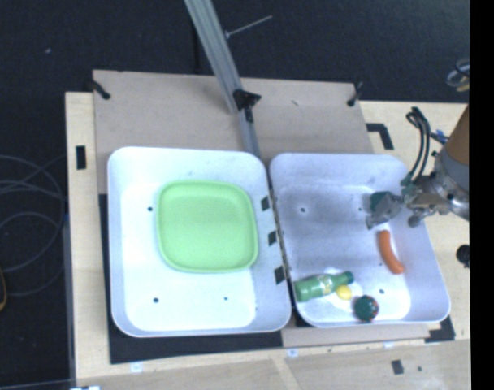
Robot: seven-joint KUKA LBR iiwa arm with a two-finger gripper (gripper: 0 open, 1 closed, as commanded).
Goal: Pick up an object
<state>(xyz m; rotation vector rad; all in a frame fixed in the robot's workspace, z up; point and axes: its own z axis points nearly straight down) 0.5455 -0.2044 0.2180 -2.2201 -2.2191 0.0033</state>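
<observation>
In the right bin (312, 185), an orange sausage-shaped object (391, 252) lies near the right wall. A green bottle (322, 285) lies on its side by the front wall, its yellow cap end (344, 293) pointing right. A dark green ball (365, 307) rests just right of it. My gripper (383, 210) hangs low over the right half of this bin, just above and left of the orange object's upper end. I see nothing held in it.
A square green plate (206, 226) lies in the left bin (133, 291). A grey metal pole (218, 47) slants down from the top to the bins' shared back corner. The arm (446, 185) crosses the right bin's right wall.
</observation>
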